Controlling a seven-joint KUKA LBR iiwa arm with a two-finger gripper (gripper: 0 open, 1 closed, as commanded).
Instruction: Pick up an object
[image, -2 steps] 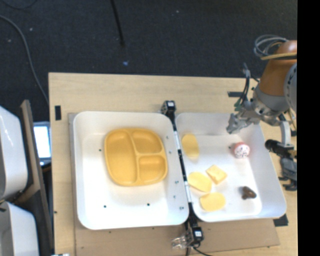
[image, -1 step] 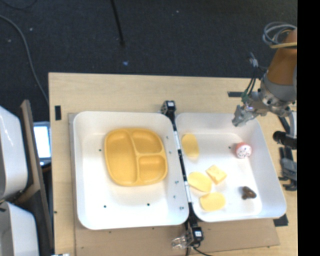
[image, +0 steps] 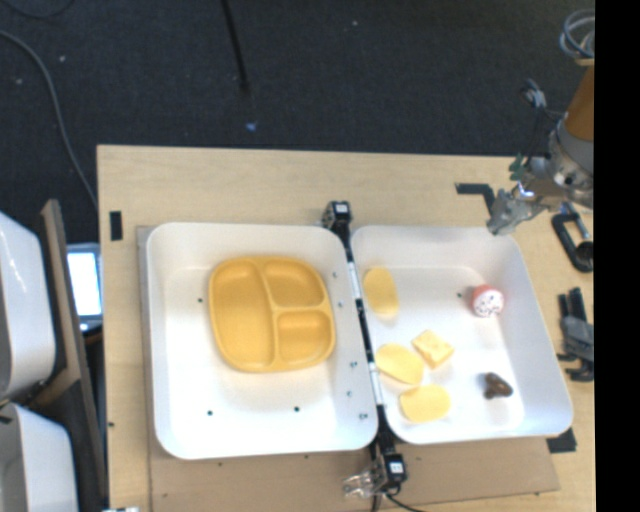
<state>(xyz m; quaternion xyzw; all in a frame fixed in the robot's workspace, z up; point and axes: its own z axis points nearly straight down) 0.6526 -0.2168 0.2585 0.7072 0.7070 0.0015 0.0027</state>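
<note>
Arm waiting at the bench's far right corner, objects lying in the right bin.

The gripper (image: 507, 212) is hovering just past the right bin's (image: 540, 300) far right corner, and I cannot tell its state. A divided yellow plate (image: 271, 312) is sitting in the left bin (image: 170, 300). Yellow slices (image: 380, 291), a yellow cube (image: 432, 347), a red and white ball (image: 486, 301) and a brown lump (image: 497, 386) are lying in the right bin.

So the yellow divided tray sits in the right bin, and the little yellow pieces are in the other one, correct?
Not quite. The camera view shows the yellow divided tray in the left bin, not the right. The small yellow pieces do lie in the other bin, the right bin.
</note>
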